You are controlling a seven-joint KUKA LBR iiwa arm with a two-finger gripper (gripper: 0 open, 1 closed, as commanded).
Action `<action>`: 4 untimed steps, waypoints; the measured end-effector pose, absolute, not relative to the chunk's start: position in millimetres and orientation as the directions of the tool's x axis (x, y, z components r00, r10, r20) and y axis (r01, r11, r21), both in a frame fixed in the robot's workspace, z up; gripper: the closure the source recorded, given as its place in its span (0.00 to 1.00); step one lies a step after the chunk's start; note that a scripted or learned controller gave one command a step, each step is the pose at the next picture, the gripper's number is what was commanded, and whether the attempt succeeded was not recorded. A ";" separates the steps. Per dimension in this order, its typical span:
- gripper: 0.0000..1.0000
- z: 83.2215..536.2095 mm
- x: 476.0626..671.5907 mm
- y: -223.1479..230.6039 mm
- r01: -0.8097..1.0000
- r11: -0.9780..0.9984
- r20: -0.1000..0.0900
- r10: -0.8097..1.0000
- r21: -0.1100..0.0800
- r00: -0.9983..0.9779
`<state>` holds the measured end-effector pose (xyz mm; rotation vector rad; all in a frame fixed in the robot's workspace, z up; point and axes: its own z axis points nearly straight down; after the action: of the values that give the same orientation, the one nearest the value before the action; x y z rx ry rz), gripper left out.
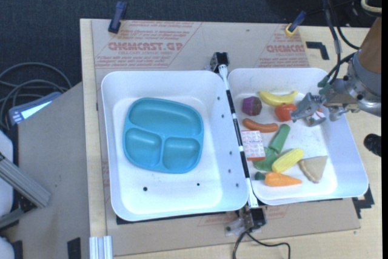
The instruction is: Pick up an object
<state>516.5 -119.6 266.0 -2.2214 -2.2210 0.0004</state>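
The right bin (345, 148) holds several toy foods: a yellow banana (277, 96), a purple plum (252, 105), a red tomato (283, 111), an orange sausage (260, 125), a green cucumber (279, 138), a corn cob (287, 159), a carrot (282, 179) and a tan bread wedge (313, 168). My gripper (308, 113) hangs low over the bin's upper middle, just right of the tomato and below the banana's tip. It is open, with nothing between its fingers.
A small red-and-white packet (252, 144) lies by the divider between the bins. The left bin (115, 100) holds a blue divided plate (163, 134). The arm reaches in from the right over the right bin's far corner.
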 end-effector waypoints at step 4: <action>0.00 85.2 630.1 -141.8 1.000 0.001 -0.001 1.000 0.002 -0.001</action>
<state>630.1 -141.8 85.2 -2.2219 -2.2236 -0.0007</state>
